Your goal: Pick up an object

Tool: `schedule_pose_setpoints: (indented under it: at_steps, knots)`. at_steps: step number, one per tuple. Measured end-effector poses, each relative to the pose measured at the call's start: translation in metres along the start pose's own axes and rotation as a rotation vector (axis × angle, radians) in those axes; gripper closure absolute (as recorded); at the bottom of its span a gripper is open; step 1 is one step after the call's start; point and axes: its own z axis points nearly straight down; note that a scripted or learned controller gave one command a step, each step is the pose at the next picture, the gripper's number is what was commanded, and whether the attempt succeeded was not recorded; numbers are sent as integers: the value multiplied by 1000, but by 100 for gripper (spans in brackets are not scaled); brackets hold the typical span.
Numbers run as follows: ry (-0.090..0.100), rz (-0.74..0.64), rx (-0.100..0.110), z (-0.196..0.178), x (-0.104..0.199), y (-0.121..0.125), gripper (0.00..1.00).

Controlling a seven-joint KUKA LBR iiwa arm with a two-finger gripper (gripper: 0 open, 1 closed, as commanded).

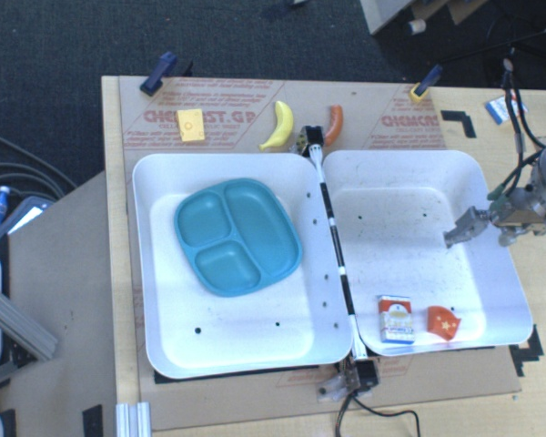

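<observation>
The gripper (464,228) hangs at the right of the frame above the right bin (409,176); whether its jaws are open cannot be told. Nothing is picked yet: the small carton (396,320) and red object (443,322) lie at lower right.

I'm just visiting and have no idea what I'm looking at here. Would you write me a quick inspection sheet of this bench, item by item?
Surface: cardboard-topped bench bearing the left bin and the right bin, side by side.
Job's things: small carton and red object near the right bin's front edge; blue divided plate in the left bin.
Clutter: toy banana, orange-brown piece and yellow tag behind the bins.
Grippers: gripper over the right bin, holding nothing; finger state unclear.
Cables: black cable at the front edge; more at far left.
Surroundings: dark carpet.
</observation>
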Motion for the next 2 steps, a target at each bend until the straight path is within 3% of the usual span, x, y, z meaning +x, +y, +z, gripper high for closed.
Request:
schedule_pose_setpoints:
  at_steps: [1, 2]
  knots:
    - [-1, 0, -3, 151, 50, -24, 0]
    - [-1, 2, -4, 141, 50, -24, 100]
